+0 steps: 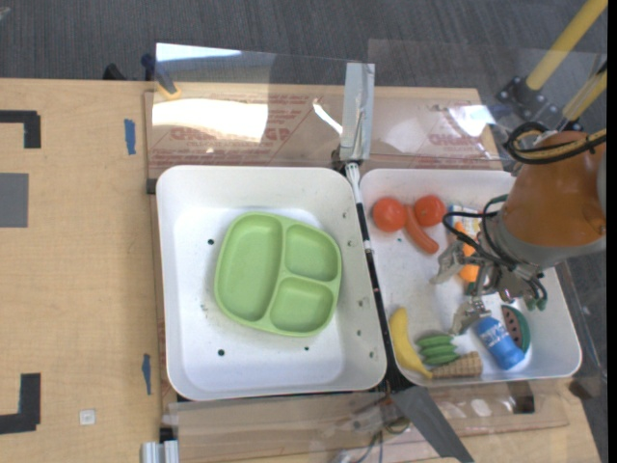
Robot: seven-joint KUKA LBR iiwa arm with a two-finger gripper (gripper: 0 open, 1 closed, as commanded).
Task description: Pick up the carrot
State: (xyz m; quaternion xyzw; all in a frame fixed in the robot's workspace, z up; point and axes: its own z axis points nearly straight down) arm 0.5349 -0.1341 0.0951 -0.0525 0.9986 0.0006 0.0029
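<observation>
Orange carrot (469, 270) lies beneath the gripper (466, 280) near the right bin's (562, 355) wall; grip state unclear.

Light wooden table (67, 307) extends to the left, marked with black tape (24, 128) and blue tape (129, 136). Dark grey carpet floor (289, 8) lies beyond. Clear plastic panels (241, 95) stand at the far side, catching glare.

Glossy white plastic bins (183, 258), matt green plastic plate (278, 274)

Carrot (469, 249) mostly hidden behind gripper (469, 287); arm cut by right edge.
</observation>
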